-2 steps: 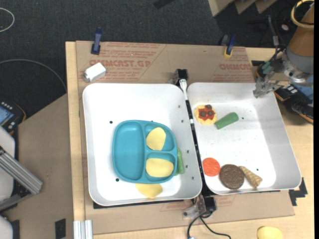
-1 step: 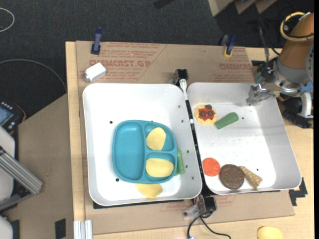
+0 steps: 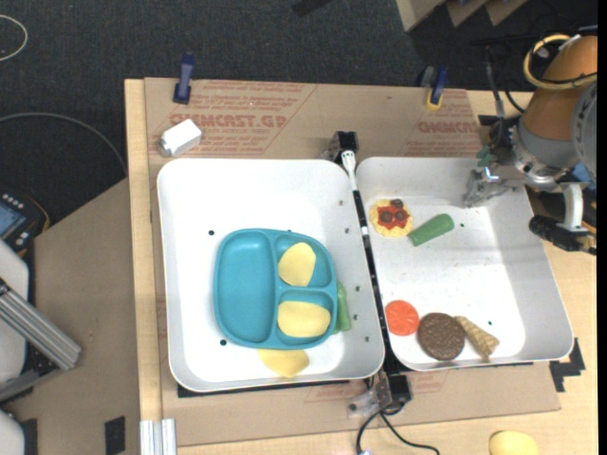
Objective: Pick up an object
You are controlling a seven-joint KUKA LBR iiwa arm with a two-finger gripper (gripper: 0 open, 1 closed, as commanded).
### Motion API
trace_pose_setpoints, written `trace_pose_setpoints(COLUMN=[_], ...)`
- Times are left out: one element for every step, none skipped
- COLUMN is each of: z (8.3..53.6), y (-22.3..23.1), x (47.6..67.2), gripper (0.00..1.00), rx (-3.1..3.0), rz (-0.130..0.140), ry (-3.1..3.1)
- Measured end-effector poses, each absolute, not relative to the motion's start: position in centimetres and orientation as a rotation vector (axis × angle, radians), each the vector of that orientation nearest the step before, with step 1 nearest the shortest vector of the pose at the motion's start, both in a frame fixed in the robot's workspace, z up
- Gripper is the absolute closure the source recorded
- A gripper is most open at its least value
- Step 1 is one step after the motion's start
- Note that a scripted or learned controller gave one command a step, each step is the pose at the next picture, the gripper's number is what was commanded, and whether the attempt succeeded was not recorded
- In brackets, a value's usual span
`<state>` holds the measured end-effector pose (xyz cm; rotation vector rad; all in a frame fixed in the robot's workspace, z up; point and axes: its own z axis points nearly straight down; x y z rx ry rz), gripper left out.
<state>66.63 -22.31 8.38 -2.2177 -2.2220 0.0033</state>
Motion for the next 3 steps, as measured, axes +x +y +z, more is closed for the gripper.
trace_pose_setpoints(z=[10.8, 31.9, 25.6], y=[-19.6, -22.6, -22.3], x=[66.7, 66.9, 65.1], gripper=[1.0, 1.0, 1.0], rx=[-2.219, -2.237, -2.22], rz=[0.0, -0.013, 0.005], ry=[-2.223, -2.235, -2.218])
